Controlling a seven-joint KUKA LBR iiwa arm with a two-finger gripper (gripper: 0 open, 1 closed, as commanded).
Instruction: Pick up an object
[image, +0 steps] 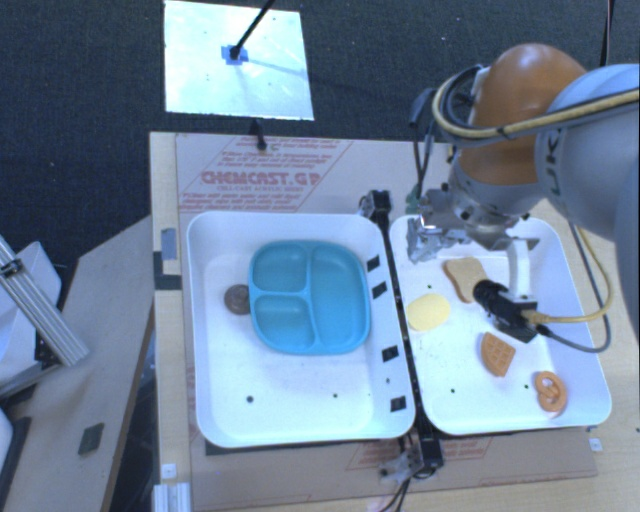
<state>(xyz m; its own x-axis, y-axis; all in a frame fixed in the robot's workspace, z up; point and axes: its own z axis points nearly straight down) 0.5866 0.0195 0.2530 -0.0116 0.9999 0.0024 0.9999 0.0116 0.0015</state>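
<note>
In the right bin (580, 395) lie a tan toast-shaped piece (465, 276), a pale yellow round piece (429, 311), an orange waffle-like piece (497, 354) and a small orange pretzel (549, 391). My gripper (424, 240) hangs over the bin's far left part, just left of and above the toast piece. Nothing shows between its fingers. The arm's orange band and grey links cover the bin's far right corner.
The left bin (215, 400) holds a blue divided plate (306, 296) and a small brown disc (237, 299) at the plate's left. Black clips run along the seam between the bins. A shiny metal sheet (236, 60) lies beyond the bench.
</note>
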